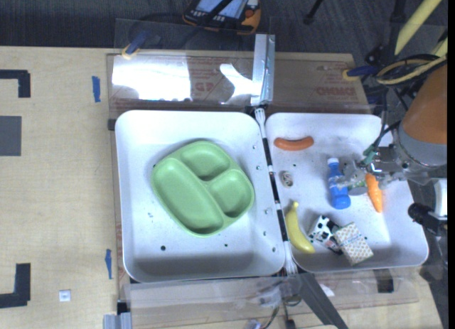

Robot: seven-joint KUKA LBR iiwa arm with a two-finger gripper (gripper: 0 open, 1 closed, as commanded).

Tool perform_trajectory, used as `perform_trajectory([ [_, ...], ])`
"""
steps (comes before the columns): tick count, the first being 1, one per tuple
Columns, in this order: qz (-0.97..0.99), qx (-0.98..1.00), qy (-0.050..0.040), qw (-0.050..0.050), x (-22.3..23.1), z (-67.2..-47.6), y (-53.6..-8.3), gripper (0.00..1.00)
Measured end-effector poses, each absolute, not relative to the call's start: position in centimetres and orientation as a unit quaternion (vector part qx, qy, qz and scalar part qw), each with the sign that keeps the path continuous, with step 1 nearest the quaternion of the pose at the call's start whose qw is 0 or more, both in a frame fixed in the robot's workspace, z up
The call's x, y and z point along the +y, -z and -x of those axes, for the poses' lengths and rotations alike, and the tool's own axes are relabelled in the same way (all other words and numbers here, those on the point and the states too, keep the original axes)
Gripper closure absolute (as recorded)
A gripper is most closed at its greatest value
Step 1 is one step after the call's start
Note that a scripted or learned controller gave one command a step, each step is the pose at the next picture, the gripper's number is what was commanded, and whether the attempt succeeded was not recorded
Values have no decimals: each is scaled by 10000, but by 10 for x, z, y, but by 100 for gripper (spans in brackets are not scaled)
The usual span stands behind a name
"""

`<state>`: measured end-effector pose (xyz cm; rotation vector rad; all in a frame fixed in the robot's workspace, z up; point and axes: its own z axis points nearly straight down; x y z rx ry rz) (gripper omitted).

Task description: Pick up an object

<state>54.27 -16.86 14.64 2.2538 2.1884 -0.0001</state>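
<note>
The right bin (405, 246) holds several small objects. An orange sausage (293, 143) lies near its far side, and a blue bottle (337, 185) lies in the middle. An orange carrot (375, 192) lies just right of the bottle. Along the near left wall is a yellow banana (297, 229), with a black-and-white cow toy (323, 230) and a patterned box (353, 243) beside it. A small brown piece (287, 178) sits close to the divider. My gripper (367, 167) reaches in from the right, low over the carrot's top end and next to the bottle.
The left bin (135, 136) holds a green divided plate (202, 187). The grey arm with its orange band (430, 111) covers the right bin's far right corner. Cables and stands lie beyond the bench at the back.
</note>
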Motion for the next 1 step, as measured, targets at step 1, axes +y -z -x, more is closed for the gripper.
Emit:
perform_trajectory([
  [1,-6986,7154,-80,126,-199,-561,-111,0],
])
